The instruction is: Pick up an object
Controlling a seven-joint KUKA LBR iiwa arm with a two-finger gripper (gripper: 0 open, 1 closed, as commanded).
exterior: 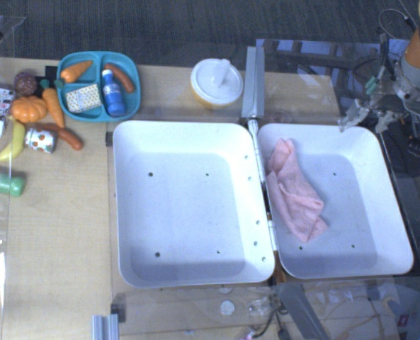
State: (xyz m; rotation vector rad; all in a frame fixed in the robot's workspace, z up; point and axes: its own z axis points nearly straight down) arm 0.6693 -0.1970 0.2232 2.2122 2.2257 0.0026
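A crumpled pink cloth [294, 191] lies in the left half of the right white bin [379, 253], close to the wall it shares with the left bin. My gripper [362, 119] hangs over the right bin's far edge at the upper right, well away from the cloth. Its two fingers stand apart, open, with nothing between them. The grey arm with its orange band [416, 48] comes in from the right edge.
The left white bin [125, 211] sits beside the right one. Behind the bins stand a yellow bowl with a white lid [217, 81] and a teal divided plate [130, 68] of toy food. More toy food [32, 119] lies scattered at the bench's far left.
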